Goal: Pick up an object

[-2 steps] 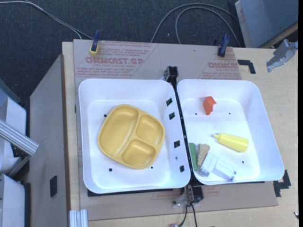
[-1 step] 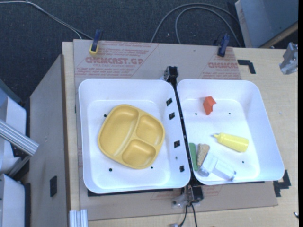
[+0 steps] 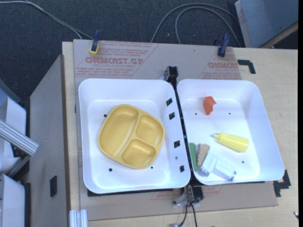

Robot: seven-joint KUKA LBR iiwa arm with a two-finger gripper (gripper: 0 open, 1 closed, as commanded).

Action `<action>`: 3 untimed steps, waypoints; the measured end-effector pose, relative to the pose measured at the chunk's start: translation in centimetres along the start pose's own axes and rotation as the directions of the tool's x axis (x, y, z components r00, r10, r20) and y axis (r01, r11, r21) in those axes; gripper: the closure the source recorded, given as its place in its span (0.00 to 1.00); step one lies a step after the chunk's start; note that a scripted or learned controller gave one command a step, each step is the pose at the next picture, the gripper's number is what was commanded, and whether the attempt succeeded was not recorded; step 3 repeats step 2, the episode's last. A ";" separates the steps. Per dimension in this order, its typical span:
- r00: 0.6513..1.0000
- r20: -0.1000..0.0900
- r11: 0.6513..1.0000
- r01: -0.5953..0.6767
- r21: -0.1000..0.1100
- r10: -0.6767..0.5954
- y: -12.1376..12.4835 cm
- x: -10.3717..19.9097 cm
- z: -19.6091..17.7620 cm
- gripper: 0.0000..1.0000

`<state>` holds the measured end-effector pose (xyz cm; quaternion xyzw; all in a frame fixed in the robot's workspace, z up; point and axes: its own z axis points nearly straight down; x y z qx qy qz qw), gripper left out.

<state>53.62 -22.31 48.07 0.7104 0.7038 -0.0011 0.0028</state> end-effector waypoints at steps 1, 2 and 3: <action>1.000 0.000 1.000 0.010 -0.006 -0.010 0.2 0.6 -1.3 1.00; 1.000 -0.003 1.000 0.012 -0.006 -0.012 0.1 3.0 -5.9 1.00; 1.000 -0.003 1.000 0.012 -0.006 -0.012 0.1 3.0 -5.9 1.00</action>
